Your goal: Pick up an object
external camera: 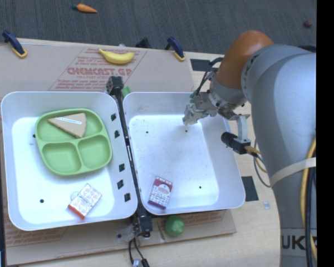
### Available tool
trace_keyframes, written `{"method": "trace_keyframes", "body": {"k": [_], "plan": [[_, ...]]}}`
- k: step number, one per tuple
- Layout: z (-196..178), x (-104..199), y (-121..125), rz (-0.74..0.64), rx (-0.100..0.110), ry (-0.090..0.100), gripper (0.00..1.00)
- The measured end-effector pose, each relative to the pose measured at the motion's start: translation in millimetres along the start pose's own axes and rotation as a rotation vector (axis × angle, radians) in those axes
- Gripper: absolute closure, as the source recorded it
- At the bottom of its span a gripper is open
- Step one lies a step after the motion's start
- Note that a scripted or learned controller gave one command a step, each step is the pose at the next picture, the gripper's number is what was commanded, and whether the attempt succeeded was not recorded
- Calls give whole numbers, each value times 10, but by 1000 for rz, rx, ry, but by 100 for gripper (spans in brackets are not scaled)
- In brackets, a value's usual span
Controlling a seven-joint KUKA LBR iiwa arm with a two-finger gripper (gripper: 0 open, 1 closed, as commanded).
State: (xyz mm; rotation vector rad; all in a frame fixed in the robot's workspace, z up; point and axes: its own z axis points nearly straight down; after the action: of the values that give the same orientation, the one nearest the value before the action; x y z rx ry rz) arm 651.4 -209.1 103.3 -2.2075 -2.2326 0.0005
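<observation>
**Pincer low over the far end of the right bin, cartons lying near**

Nearest, at the worktop's front edge (211,218): a small green ball (175,225), just outside the right bin (225,174), beside the clamp and cables where the two bins meet.

Just inside the right bin's near left corner: a small red-and-white carton (160,192), lying flat, printed face up, red band along its top, close to the dividing wall (not clear whether touching it). Well apart from the pincer.

In the left bin (16,166), near its front: a second carton (84,199), white with orange-red print, lying flat and turned at a slant. Beyond it: a green compartment tray (72,149), three sections, with a tan wedge of sandwich (70,123) in the long far section.

Farther along the right bin: the pincer (187,118), low over the far part of the floor, nothing seen between its tips; released or clenched cannot be told from this slant. Behind it, the grey arm with its orange band (242,57).

Past the bins, on the printed cardboard (72,71): a yellow banana (116,55). On the floor beyond: a small orange carrot (86,8).
</observation>
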Motion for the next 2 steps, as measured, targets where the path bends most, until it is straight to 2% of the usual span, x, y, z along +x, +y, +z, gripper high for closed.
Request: {"method": "trace_keyframes", "body": {"k": [1, 2], "plan": [[2, 3, 0, -1, 0, 0, 0], [-321, 596, 65, 5, -1, 0, 0]]}}
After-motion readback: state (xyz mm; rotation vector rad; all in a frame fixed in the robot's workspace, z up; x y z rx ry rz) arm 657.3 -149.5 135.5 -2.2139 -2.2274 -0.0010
